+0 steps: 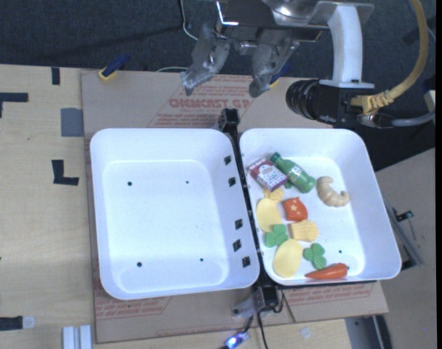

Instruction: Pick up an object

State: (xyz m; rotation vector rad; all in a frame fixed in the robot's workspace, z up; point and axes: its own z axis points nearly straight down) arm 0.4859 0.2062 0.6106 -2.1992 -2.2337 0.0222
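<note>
My gripper [222,86] hangs high above the back edge of the bins, over the seam between them, open with nothing between its fingers. The right bin [366,195] holds several toy foods: a green bottle [292,173], a red packet [264,172], a tan croissant [333,192], a red strawberry [295,209], a yellow lemon [268,213], a yellow waffle piece [304,230], green leaves [278,235], a yellow oval [287,259], green broccoli [315,254] and a red chili [327,271].
The left bin [163,217] sits beside the right one, joined by a black-clipped seam [239,202]. Both rest on a brown cardboard sheet [134,93] on the wooden bench.
</note>
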